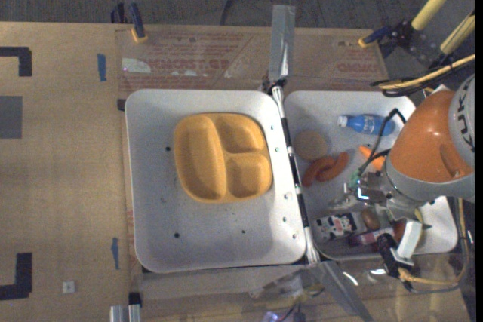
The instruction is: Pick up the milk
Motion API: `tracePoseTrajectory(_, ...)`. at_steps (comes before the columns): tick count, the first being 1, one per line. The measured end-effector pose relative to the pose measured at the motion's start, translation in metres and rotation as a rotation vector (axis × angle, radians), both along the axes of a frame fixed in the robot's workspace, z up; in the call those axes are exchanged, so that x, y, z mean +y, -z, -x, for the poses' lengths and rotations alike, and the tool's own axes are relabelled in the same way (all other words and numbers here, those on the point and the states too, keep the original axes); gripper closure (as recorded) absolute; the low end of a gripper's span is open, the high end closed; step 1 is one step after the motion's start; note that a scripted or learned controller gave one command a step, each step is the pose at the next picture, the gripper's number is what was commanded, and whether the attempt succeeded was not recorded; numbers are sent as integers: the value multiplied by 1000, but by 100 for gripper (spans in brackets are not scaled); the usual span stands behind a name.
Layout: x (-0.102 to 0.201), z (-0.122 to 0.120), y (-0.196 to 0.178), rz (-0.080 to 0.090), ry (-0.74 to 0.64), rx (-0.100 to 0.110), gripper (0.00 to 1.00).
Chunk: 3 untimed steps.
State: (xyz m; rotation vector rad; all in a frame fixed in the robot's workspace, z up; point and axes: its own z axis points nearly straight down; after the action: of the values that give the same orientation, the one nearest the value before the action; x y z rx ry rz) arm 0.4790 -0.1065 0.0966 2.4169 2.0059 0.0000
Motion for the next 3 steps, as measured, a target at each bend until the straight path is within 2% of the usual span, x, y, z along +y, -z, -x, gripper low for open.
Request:
tracePoseTrajectory(1,51,0,-87,0,373,2,0)
tracePoseTrajectory(2,5,-57,-45,0,440,3,0)
tracePoseTrajectory(3,46,-84,-88,0,723,2,0)
